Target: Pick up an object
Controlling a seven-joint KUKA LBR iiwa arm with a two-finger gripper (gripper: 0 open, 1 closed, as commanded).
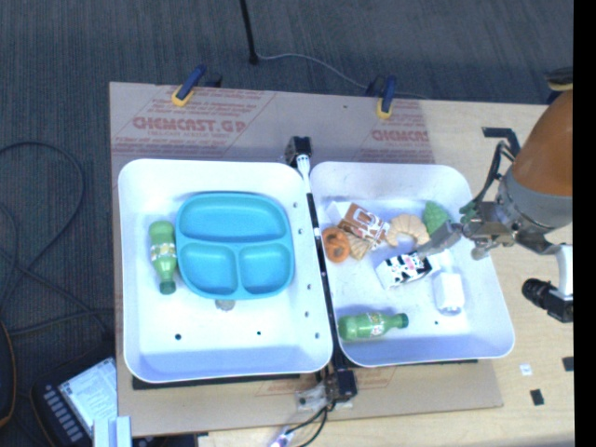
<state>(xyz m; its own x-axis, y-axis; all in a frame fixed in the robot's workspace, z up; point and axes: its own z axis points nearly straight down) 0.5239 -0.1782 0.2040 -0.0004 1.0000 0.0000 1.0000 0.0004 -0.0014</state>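
Observation:
The right bin holds several small objects. A black-and-white cow toy lies near its middle, with a white cylinder to its right. A green bottle lies near the front wall. Toward the back are an orange ring, a brown packet, a tan pastry-like piece and a green item. My gripper hangs low over the right side of this bin, just right of the pastry-like piece and above the cow toy. I see nothing held in it.
In the left bin a blue divided tray lies flat, with a second green bottle along its left side. The bins sit on a cardboard sheet fixed by two clamps. The arm's orange band stands over the bench's right edge.

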